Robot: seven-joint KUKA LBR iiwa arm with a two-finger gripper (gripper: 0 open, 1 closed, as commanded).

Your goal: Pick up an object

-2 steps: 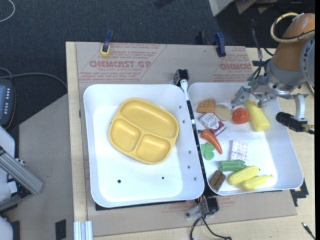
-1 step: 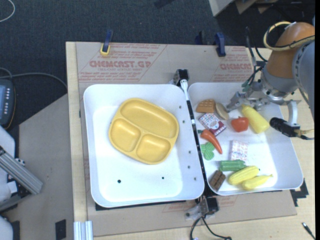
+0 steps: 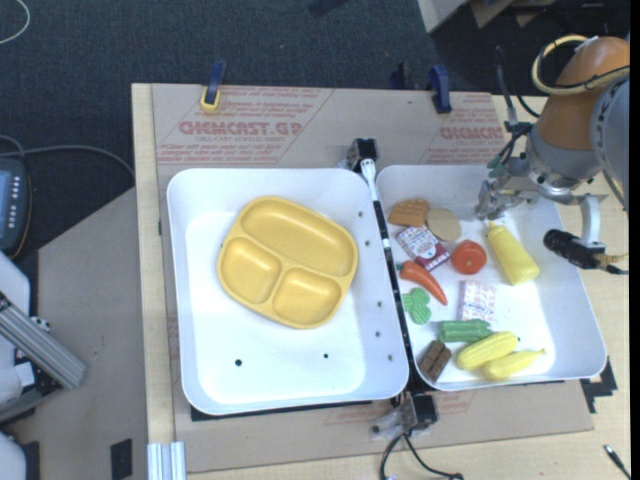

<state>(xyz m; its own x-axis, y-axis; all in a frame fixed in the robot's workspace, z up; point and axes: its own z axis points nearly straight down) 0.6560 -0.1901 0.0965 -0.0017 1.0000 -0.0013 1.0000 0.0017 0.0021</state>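
Observation:
The right bin holds several toy foods. A yellow bottle lies beside a red tomato. A brown cookie and a beige disc sit toward the far left of the bin. Nearer the middle are a red-and-white packet, an orange-red pepper and a pink packet. Corn, a banana, a green vegetable and a brown bar lie at the front. My gripper hangs over the bin's far part, just above the bottle's top, with nothing seen in it.
The left bin carries a yellow divided plate. A small green piece lies by the divider between the bins. The arm's grey wrist and orange band come in from the upper right. Blue clamps hold the board's far edge.

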